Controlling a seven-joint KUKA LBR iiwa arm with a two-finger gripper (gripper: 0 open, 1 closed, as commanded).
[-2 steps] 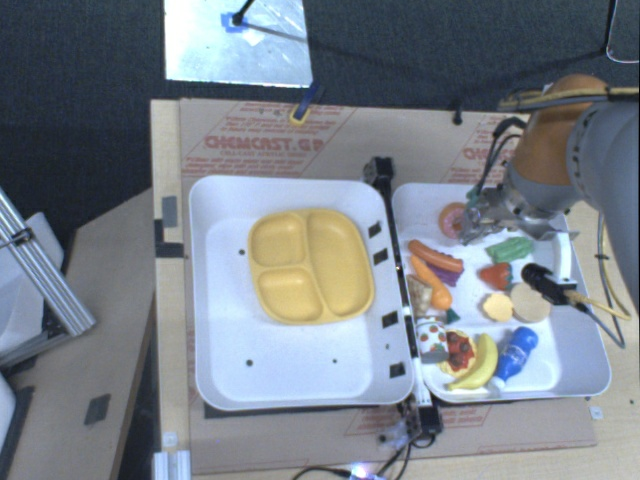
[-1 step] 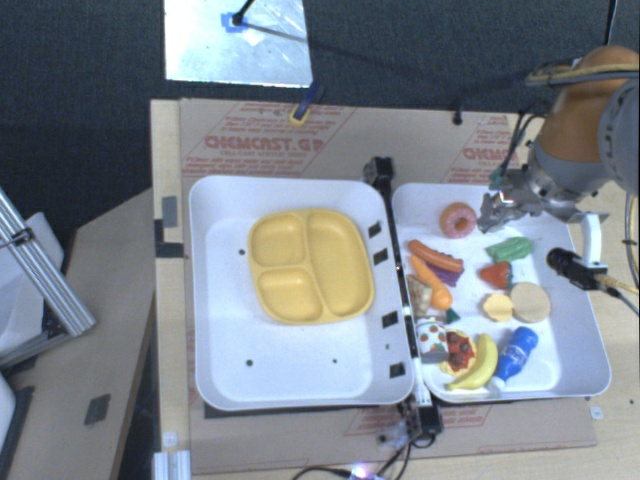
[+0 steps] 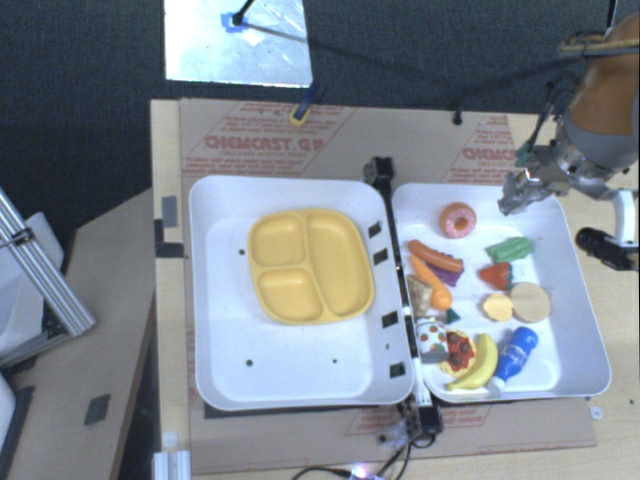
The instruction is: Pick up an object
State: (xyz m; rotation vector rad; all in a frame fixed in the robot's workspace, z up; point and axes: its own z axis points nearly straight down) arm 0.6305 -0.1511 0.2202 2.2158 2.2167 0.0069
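Observation:
The right bin (image 3: 570,368) holds toy food: a pink donut (image 3: 458,220), a hot dog (image 3: 436,258), a carrot (image 3: 432,273), a green piece (image 3: 511,249), a red piece (image 3: 496,275), a tan round cookie (image 3: 529,302), a yellow slice (image 3: 497,308), a banana (image 3: 480,363), a blue bottle (image 3: 513,353) and a pizza slice (image 3: 447,346). My gripper (image 3: 520,190) hangs over the bin's far right corner, right of the donut and above the green piece. Nothing shows between its fingers.
The left bin (image 3: 215,268) holds a yellow divided plate (image 3: 308,266). A black divider (image 3: 393,268) runs between the bins. A shiny sheet (image 3: 238,28) lies on the dark floor beyond the bench. A metal frame (image 3: 35,268) stands at the left.

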